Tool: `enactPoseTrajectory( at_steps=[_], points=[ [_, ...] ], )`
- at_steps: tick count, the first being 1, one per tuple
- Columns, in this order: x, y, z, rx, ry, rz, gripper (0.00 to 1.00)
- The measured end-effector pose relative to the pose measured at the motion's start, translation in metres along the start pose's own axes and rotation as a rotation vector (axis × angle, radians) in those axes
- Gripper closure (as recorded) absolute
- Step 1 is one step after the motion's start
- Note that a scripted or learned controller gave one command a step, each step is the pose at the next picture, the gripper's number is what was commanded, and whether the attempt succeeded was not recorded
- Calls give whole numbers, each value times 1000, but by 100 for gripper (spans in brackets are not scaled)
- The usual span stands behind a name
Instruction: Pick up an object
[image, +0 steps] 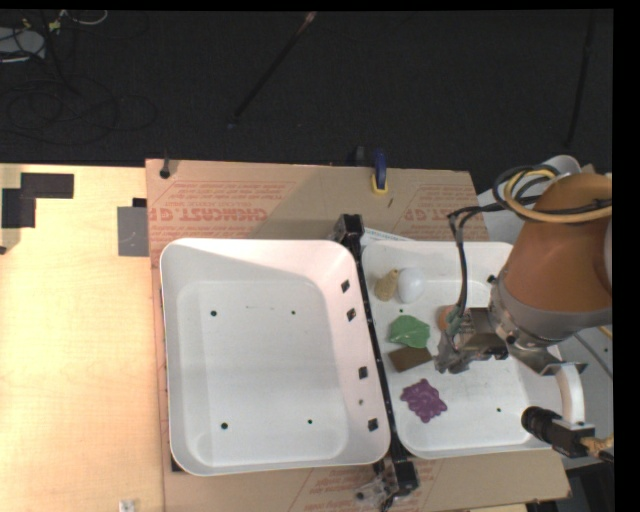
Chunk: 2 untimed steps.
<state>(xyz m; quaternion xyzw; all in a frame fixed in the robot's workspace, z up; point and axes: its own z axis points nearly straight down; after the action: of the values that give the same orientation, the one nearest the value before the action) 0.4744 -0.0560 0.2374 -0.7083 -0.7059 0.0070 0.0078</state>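
In the camera view, the reach step is judged to be in hand: the gripper is lowered into the right bin, and nothing is seen held in it. Whether it is wide or narrow cannot be told. Just left of the gripper, a green piece and a brown block are found; a purple lump lies below-left, a white ball above-left. A short leftward shift and a descent are probably called for next.

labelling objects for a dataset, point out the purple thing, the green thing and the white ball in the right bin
purple thing (424, 400), camera view, middle of its bumpy top
green thing (409, 330), camera view, centre of its upper face
white ball (411, 286), camera view, middle of its rounded top
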Motion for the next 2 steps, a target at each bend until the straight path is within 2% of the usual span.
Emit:
enactPoseTrajectory(
  at_steps=[1, 2],
  points=[
    [50, 0, -79, -25, 0, -10, 100],
    [9, -1, -6, -10, -2, 1, 100]
  ],
)
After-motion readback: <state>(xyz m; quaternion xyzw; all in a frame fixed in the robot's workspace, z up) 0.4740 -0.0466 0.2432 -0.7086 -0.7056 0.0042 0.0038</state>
